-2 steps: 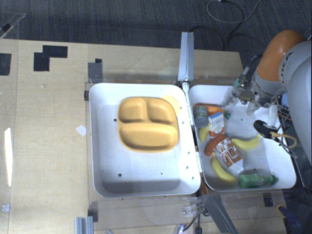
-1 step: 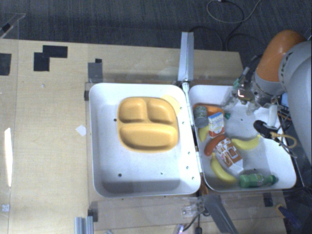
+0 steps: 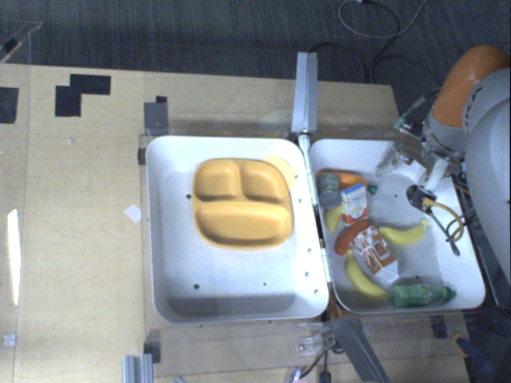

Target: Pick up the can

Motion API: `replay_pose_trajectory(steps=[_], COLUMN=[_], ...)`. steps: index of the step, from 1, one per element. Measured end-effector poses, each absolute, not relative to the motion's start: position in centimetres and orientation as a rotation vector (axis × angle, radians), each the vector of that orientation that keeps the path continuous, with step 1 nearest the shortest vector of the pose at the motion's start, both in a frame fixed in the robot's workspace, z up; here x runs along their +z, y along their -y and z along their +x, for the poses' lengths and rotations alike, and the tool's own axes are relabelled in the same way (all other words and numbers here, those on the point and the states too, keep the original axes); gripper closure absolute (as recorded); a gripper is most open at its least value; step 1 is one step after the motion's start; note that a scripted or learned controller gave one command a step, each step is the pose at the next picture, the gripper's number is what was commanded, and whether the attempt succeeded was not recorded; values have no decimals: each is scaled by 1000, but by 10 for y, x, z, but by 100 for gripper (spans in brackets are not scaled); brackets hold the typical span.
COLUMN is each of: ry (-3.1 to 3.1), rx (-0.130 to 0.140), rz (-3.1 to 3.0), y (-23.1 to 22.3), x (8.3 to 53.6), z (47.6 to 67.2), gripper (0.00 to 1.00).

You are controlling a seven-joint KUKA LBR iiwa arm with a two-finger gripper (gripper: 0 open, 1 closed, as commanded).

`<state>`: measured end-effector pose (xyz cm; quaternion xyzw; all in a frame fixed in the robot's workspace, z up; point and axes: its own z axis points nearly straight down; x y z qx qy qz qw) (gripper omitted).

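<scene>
We see the can (image 3: 328, 187) in the right bin (image 3: 471, 290), top-left corner, w/ a small carton (image 3: 354, 203) just beside it. Jaws (image 3: 415, 170) hang over the bin's upper right, well apart from it; can't tell if wide or narrow. Can's prob. stiff metal, light, smooth & a bit slippery, so we'd grip across its round body mid-way.

Two white bins: left bin (image 3: 160, 238) w/ yellow divided tray (image 3: 242, 202); right bin (image 3: 471, 282) w/ grey can (image 3: 328, 186), 2 yellow bananas (image 3: 403, 234) (image 3: 363, 279), green bottle (image 3: 421, 294), red sausage (image 3: 352, 237), white carton (image 3: 354, 203) w/ orange print, red-and-white packet (image 3: 375, 255). Arm (image 3: 483, 134) grey, orange band. Bench (image 3: 72, 238) pale wood w/ black marks.
</scene>
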<state>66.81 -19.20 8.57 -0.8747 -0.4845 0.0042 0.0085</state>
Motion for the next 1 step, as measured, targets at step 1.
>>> replay_pose_trajectory(steps=[1], ry=[1314], rx=[19], rz=[-2838], y=[195], x=[87], z=[667], gripper=[0])
